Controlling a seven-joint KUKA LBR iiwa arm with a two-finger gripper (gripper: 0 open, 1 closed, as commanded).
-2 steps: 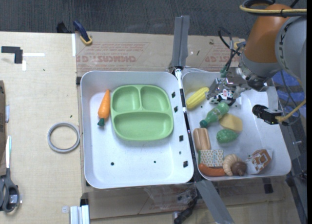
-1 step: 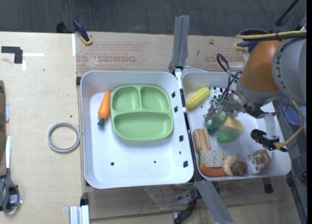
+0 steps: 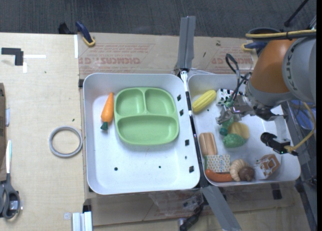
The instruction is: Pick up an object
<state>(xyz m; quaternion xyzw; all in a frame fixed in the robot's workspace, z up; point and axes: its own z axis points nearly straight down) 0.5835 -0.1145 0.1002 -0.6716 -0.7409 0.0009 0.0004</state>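
Observation:
My gripper (image 3: 227, 116) hangs low over the middle of the right bin (image 3: 289, 177), just above and left of a green broccoli-like toy (image 3: 233, 140) and a yellow fruit (image 3: 241, 130). A yellow corn cob (image 3: 204, 100) lies to its upper left and a tan bread roll (image 3: 208, 143) to its lower left. Along the bin's front lie a red sausage (image 3: 218, 176), a patterned box (image 3: 217, 163), a shell-shaped pastry (image 3: 236, 166) and a waffle-like piece (image 3: 267, 165). I see nothing held in the gripper.
The left bin (image 3: 138, 174) holds a green divided plate (image 3: 147, 115) and an orange carrot (image 3: 107, 107). A tape ring (image 3: 65, 141) and scissors (image 3: 7, 197) lie on the bench to the left. A grey divider bar (image 3: 186, 44) stands between the bins at the back.

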